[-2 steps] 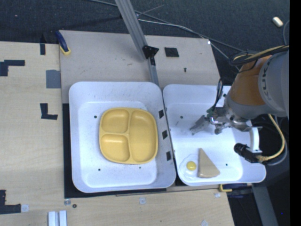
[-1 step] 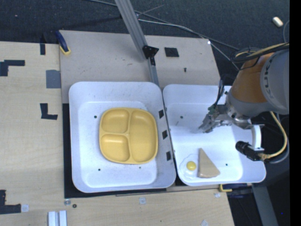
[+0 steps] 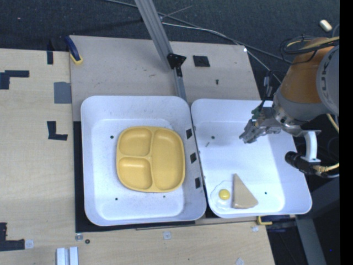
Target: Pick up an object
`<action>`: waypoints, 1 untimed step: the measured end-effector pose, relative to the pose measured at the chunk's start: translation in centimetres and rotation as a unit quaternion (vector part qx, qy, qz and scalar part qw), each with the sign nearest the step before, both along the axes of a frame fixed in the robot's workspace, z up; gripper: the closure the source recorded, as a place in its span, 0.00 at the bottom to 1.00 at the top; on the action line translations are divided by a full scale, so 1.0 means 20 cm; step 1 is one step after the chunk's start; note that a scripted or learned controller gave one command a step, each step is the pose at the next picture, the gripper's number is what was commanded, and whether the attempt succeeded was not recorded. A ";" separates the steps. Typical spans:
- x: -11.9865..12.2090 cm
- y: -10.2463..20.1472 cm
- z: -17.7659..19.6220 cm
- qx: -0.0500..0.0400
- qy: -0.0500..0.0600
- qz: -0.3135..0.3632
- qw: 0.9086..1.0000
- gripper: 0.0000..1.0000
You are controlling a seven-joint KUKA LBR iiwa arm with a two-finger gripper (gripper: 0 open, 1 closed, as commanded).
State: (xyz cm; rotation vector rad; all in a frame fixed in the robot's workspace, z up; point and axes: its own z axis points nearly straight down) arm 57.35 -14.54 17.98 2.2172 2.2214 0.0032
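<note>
Nearest you, at the right bin's [image 3: 287, 148] front edge, lie a tan wedge [image 3: 242, 193] and, just to its left, a fried egg [image 3: 222, 195], almost touching. Your gripper [image 3: 249, 135] hangs over the bare middle of that same bin, well apart from both, with nothing between its fingers; you cannot tell from this angle how far they are spread. Outward, the grey arm [image 3: 311, 90] leads off to the right. Next door, the left bin [image 3: 96, 148] holds 1 yellow plate [image 3: 150, 159] with 3 compartments.
</note>
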 end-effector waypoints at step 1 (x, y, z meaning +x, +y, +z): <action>0.00 0.00 0.23 0.000 0.000 0.000 1.000 1.00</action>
